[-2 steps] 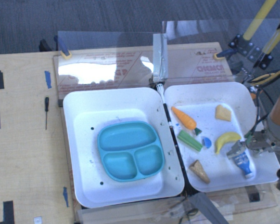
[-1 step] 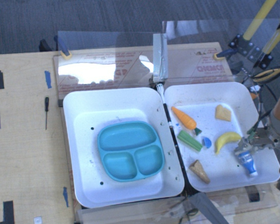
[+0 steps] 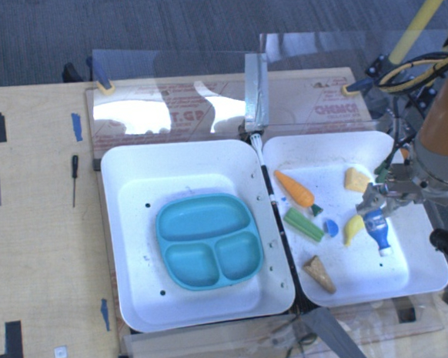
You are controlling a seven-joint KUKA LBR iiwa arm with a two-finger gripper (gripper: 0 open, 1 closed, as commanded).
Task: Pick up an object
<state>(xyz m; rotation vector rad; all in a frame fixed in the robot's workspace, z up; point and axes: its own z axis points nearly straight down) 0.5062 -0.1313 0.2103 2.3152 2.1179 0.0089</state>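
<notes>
The right bin (image 3: 420,271) holds several small items. An orange carrot (image 3: 296,188) lies at its left, with a green block (image 3: 303,224) just below it and a small blue piece (image 3: 330,226) beside that. A yellow wedge (image 3: 356,179) sits toward the back. A yellow banana-like piece (image 3: 353,228) and a blue bottle with a white cap (image 3: 378,233) lie in the middle. A brown cone (image 3: 319,273) rests near the front. My gripper (image 3: 378,205) hangs low at the upper end of the blue bottle, between it and the yellow wedge.
The left bin (image 3: 123,171) holds a teal three-compartment plate (image 3: 208,240). A metal divider (image 3: 257,94) and a clear panel stand behind the bins. Cables and a yellow pole (image 3: 420,16) crowd the upper right. A screwdriver (image 3: 74,178) lies on the bench at left.
</notes>
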